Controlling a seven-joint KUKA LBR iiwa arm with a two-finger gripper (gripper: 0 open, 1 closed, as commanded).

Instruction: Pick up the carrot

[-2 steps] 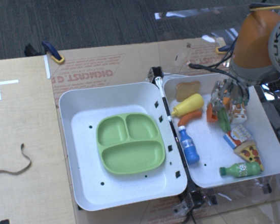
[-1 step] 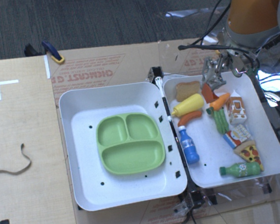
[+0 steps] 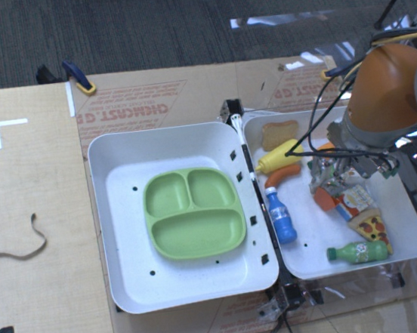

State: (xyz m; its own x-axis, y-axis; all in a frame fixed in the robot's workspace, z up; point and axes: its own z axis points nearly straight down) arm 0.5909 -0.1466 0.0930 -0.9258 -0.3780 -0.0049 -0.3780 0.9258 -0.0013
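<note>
Hovering over the right bin (image 3: 409,246), the gripper (image 3: 337,174) hangs low among the clutter; its grip state cannot be told. Carrot (image 3: 282,176) lies by the bin's left wall, below the banana (image 3: 277,157), apparently ungrasped. Pick and lift remain.

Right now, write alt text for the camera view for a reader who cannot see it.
A grey and orange robot arm reaches into the right bin, over toy food: a carrot, banana, blue bottle and green bottle. The left bin holds a green divided plate.

Dark carpet floor (image 3: 173,14) at 12 o'clock, light wood bench (image 3: 20,179) at 9, cardboard sheet (image 3: 154,100) under centre.
</note>
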